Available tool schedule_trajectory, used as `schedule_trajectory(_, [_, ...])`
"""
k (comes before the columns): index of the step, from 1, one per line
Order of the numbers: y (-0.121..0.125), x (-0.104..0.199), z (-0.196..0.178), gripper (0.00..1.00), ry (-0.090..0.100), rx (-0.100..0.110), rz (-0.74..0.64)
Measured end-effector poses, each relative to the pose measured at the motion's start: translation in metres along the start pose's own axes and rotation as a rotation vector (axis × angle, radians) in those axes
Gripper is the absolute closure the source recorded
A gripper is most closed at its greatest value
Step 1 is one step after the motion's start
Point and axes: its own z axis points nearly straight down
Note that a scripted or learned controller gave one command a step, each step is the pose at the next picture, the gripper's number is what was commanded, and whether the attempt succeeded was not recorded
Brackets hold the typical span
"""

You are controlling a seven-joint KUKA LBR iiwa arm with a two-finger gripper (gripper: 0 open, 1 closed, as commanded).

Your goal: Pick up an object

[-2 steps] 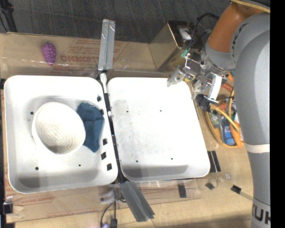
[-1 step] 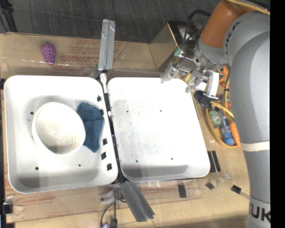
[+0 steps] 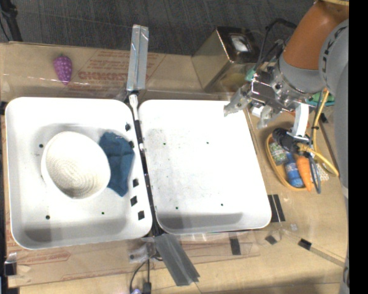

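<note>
In the left bin (image 3: pixel 24 225) lies a round white woven cap (image 3: pixel 75 164). A crumpled blue cloth (image 3: pixel 118 161) rests against the cap's right side. My gripper (image 3: pixel 246 111) hangs over the far right corner of the right bin (image 3: pixel 202 219), well away from both objects. Its fingers (image 3: pixel 232 106) are spread open and hold nothing. The grey arm with its orange band (image 3: pixel 310 29) comes in from the upper right.
A purple object (image 3: pixel 63 68) lies on the cardboard behind the left bin. A metal box (image 3: pixel 230 54) stands behind the right bin, near the gripper. A small yellow tray of tools (image 3: pixel 292 158) sits right of the right bin. A divider rail (image 3: pixel 141 164) runs between the bins.
</note>
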Motion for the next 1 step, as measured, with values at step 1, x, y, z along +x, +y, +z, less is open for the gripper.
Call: schedule_trajectory(1, [-0.032,-0.0097,-0.0316,0.0,-0.001,0.001,-0.076])
